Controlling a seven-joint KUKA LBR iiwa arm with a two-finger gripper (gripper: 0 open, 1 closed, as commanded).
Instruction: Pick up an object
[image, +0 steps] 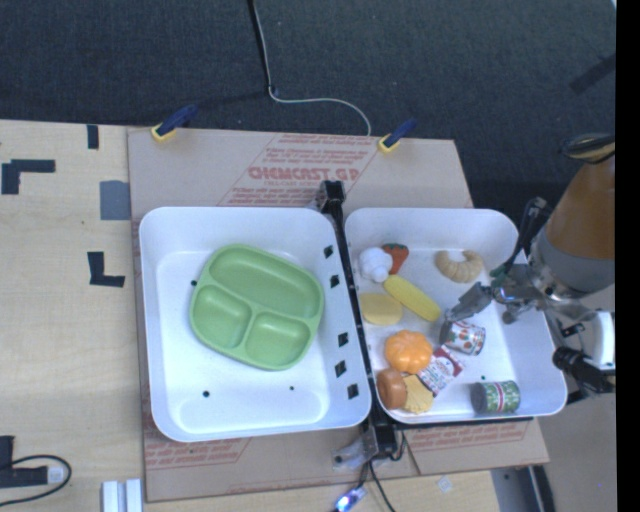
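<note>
Reaching in from the right, the grey arm (575, 240) with its orange band brings the gripper (468, 302) low over the right bin (440, 220), its dark fingers spread apart with nothing between them; one fingertip points down at a small red-and-white can.

Beneath everything lies a cardboard sheet (300, 170) printed in red; the lettering seems to begin "CHEMCAST", though the rest is too faint to read. On it sit the two white bins, touching along their middle edge. The left bin (170, 330) carries a light green divided plate (258, 306) with three compartments.

The right bin carries the graspable clutter: a yellow banana (411, 297) lying on a slant, an orange fruit (408, 351) just below it, a pale croissant (459, 265) near the far wall, a green can (496, 397) lying on its side at the near edge, and the red-and-white can (464, 337) just beside the gripper. Its label is too small to read.
</note>
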